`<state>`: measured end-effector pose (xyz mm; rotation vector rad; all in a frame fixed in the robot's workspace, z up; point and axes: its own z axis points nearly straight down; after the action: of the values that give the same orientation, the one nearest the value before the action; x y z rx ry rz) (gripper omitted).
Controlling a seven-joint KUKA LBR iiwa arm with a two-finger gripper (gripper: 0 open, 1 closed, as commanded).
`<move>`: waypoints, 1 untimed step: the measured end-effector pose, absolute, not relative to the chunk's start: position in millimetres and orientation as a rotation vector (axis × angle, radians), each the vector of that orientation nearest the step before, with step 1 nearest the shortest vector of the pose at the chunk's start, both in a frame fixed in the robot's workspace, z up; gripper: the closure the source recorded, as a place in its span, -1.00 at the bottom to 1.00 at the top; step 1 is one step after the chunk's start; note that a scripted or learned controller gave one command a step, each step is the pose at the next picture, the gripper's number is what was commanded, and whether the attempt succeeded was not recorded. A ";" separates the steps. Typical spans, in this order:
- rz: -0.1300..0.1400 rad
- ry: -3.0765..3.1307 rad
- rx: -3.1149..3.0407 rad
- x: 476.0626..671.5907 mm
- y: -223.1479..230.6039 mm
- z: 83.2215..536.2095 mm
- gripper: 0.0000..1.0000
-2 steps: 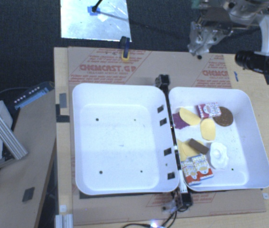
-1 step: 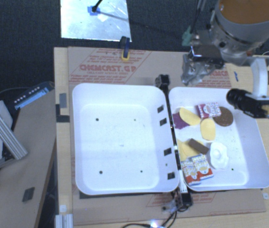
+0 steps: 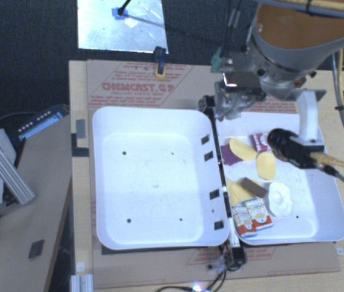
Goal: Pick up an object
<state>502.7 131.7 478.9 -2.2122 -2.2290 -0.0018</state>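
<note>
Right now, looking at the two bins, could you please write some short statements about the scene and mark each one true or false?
1. All the loose items lie in the right bin. True.
2. The white fried-egg toy sits in the left bin. False: it lies in the right bin.
3. The purple piece lies near the divider between the bins. True.
4. The small red-and-white cartons are at the far end of the right bin. False: they are at its near end.
5. The gripper hangs above the far edge of the right bin. True.
</note>
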 end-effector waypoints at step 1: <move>-0.009 -2.230 -2.217 531.9 147.0 506.9 1.00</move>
<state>531.9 147.0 506.9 -2.2171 -2.2302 -0.0085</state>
